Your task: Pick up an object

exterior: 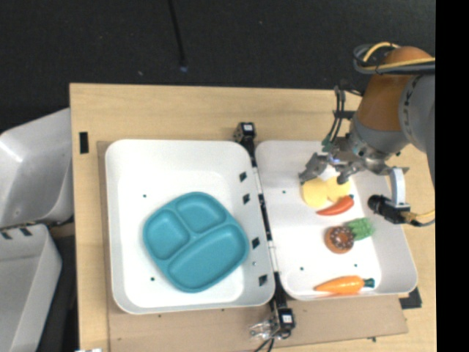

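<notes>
My gripper (pixel 327 170) hangs over the upper part of the right bin (pixel 293 270), its fingers spread open just above a pale yellow object (pixel 321 192). Nothing is between the fingers. A red chili pepper (pixel 335 207) lies against the yellow object's lower right side. Below them rests a chocolate donut (pixel 338 239) with a green leafy piece (pixel 361 228) beside it. An orange carrot (pixel 341 286) lies near the bin's front edge.
The left bin (pixel 124 167) holds a blue divided plate (pixel 193 240). A black clip (pixel 245 131) sits at the top of the seam between the bins. The arm's grey and orange wrist (pixel 385 105) stands over the right bin's far corner.
</notes>
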